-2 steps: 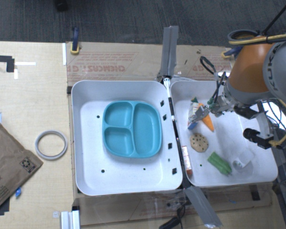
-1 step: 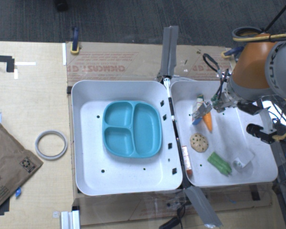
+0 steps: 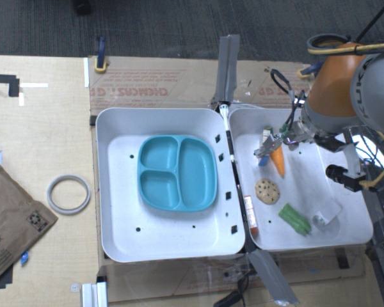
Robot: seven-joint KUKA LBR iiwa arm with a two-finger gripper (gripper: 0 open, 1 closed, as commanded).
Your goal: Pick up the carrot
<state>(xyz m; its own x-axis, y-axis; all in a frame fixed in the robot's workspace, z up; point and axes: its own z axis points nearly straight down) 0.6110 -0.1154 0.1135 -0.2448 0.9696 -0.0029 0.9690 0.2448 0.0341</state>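
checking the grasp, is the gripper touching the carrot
Touching. The camera view shows the gripper right at the top end of the carrot, with no bin floor visible between them.

Red print reading "CHEMCAZ", upside down, runs along the cardboard sheet [image 3: 155, 82] behind the bins at the upper middle, and "BOX" stands on the brown cardboard box [image 3: 9, 219] at lower left.

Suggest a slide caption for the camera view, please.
Gripper poised at the carrot in the right bin, beside a cookie.
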